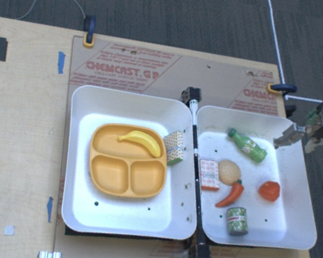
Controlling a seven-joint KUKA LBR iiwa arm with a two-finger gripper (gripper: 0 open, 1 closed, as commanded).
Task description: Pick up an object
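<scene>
- Presently, the gripper (284, 139) is seen at the far right rim of the right bin (302, 194), beyond the green bottle (247, 146); whether it is open or shut cannot be told, and nothing is seen held in it.
- No object has been lifted yet; every candidate lies on a bin floor.
- With the green bottle taken as landmark: a pale round bun-like item (230, 171) is found just below it, a red-and-white packet (209, 174) below and to its left, a red chili pepper (231, 193) further below and touching the round item, a tomato-like red piece (269, 191) below and to its right, and a small green can (237, 221) well below, near the front wall.
- Left of the bottle, across the divider, the left bin (78, 203) is seen with an orange divided plate (125, 177), a banana (141, 141) lying in the plate's upper compartment, and a patterned small box (174, 147) tilted just beside the plate.
- The bottle is judged the nearest target, but it lies on its side and could roll away if pressed off-centre.
- A grasp aimed at the pepper or round item might catch both, since they touch, and either could slip.
- A descent so near the rim risks striking the bin wall.
</scene>
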